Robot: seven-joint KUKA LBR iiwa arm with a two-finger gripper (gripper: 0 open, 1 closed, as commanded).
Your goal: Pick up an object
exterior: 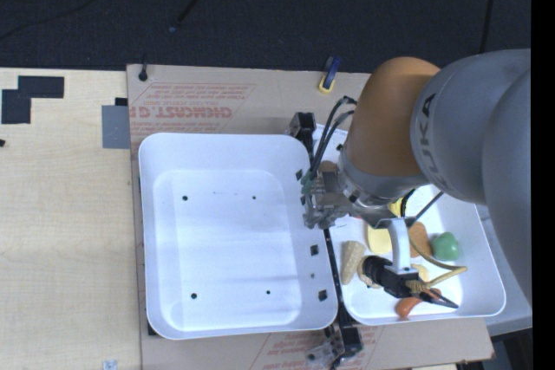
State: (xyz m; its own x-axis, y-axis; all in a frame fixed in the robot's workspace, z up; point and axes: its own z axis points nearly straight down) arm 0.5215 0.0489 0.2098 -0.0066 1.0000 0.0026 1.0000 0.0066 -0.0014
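Grey arm [473,126] hides much of right bin [496,301]; gripper [319,208] mostly obscured, state indiscernible.

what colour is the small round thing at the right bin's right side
Green; the round thing shows best in the camera view.

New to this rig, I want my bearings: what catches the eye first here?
The bulky grey arm with its orange band dominates, reaching in from the right above the seam between the two shallow white bins. Beneath it, the right bin holds a small clutter: a round green ball, a flat yellow square and a cream wedge.
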